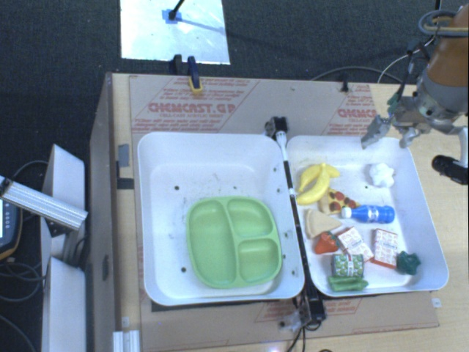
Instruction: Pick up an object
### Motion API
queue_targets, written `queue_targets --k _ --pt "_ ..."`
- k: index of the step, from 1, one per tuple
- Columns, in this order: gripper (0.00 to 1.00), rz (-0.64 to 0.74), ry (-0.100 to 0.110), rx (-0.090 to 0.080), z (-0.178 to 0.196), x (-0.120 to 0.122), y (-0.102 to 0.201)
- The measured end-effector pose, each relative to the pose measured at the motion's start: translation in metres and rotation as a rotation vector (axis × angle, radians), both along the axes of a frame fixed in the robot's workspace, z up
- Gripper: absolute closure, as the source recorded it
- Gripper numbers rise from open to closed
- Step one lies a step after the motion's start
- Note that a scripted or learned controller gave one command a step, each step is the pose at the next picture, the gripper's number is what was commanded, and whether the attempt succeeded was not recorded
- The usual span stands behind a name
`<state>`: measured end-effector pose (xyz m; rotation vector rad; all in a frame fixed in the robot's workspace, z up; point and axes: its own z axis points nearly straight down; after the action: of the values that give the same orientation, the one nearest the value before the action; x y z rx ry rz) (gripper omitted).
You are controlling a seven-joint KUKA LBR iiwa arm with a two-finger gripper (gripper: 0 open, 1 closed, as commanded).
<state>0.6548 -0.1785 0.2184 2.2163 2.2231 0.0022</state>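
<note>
Green, the divided tray (234, 242) sits in the left bin (157, 160). Right of that tray, in the right bin (429, 218), lie bananas (316, 182), a blue bottle (370, 213) lying crosswise, and a white lump (380, 174). The claw (390, 132), seemingly spread and holding nothing, hovers up-right of the bananas, nearest the lump.

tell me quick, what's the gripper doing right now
Gripper: jaws open, holding nothing, above the back edge of the right bin.
</note>
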Motion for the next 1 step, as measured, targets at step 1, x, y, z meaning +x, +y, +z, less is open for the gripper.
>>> queue_targets --k 1 --pt "0.00 -0.002 0.004 0.001 -0.0740 -0.0531 0.0164"
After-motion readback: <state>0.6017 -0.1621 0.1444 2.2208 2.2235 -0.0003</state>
